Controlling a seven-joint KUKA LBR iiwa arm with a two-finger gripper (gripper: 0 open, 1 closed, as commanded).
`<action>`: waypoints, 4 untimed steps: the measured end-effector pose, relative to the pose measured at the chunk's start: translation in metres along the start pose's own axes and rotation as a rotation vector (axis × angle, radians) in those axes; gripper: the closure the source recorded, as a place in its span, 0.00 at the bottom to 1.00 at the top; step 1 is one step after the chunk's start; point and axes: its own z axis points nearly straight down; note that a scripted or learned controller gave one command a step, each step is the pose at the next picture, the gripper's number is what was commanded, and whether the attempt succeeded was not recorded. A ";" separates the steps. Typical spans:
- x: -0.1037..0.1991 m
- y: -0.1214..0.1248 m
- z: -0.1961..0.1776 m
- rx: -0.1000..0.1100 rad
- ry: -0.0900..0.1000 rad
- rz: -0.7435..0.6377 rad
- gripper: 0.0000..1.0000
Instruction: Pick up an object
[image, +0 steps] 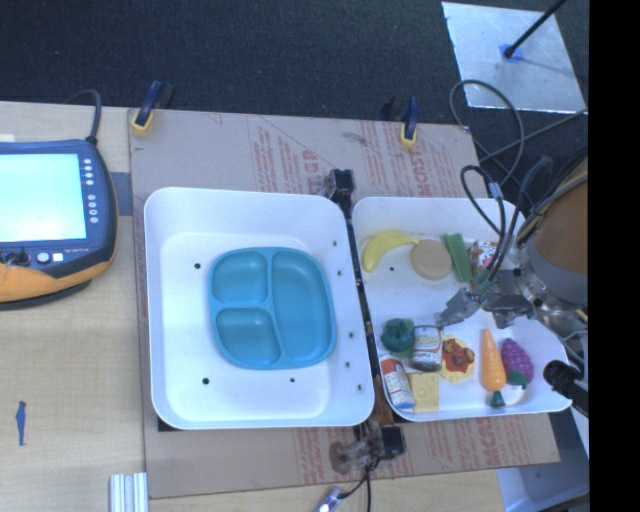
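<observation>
Red printed lettering runs in strips along the edges of the cardboard sheet under both bins, but it is too small and faint to read. A small can and a little bottle in the right bin carry labels, and their writing is too blurred to make out.

The gripper hangs over the middle of the right bin, at the end of the arm that reaches in from the right. Its fingers are spread a modest way apart, one pointing toward the left, another toward the lower right. Nothing sits between them, and whether they touch the bin floor cannot be told.

The toy food lies around the gripper. A banana, a tan round cookie and a green stick sit along the far side. A dark green lump rests beside the can. A cheese slice, a pizza slice, a carrot and purple grapes crowd the near edge.

The bare floor of the right bin lies mostly between the banana and the green lump, left of the gripper. The left bin holds a blue divided plate at its middle, with open white floor on every side. The two bins touch along their shared rim. A tablet-like controller sits well apart at the far left of the bench.
</observation>
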 end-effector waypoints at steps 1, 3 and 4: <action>-0.021 0.040 0.119 0.000 -0.001 -0.001 0.00; 0.002 0.175 0.092 -0.003 0.000 0.000 0.00; -0.021 0.175 0.046 -0.003 -0.001 0.001 0.00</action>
